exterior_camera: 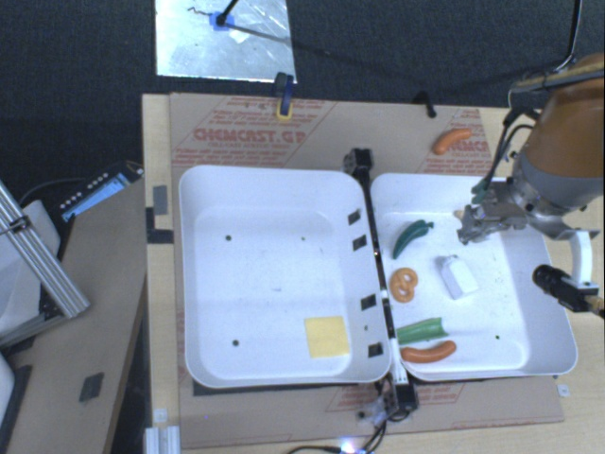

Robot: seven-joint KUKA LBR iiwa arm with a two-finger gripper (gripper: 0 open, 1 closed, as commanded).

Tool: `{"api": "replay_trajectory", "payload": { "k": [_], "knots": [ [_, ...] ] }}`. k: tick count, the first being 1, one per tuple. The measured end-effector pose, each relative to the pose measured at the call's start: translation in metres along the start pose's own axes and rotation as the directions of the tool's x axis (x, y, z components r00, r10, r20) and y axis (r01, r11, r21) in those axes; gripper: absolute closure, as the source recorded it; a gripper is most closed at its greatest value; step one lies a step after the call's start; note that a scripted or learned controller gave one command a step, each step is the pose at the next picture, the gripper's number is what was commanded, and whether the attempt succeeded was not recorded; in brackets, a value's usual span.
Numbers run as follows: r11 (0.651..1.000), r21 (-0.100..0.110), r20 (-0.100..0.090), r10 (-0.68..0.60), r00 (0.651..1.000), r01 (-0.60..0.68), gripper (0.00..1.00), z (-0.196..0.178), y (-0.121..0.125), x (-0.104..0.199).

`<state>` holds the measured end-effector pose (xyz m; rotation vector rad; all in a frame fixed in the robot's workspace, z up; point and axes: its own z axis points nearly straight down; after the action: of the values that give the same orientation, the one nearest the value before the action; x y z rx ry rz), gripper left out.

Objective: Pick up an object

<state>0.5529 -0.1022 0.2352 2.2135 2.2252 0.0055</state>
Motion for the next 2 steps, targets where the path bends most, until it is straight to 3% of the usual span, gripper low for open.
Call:
{"api": "replay_trajectory", "payload": {
  "k": [1, 2],
  "knots": [
    [1.000, -0.018, 0.005, -0.001, 1.000, 0.001, 1.00, -0.225, 0.030, 0.000],
    [1.000, -0.008, 0.002, -0.002, 1.000, 0.002, 1.00, -0.306, 0.027, 0.017]
  ]
}}
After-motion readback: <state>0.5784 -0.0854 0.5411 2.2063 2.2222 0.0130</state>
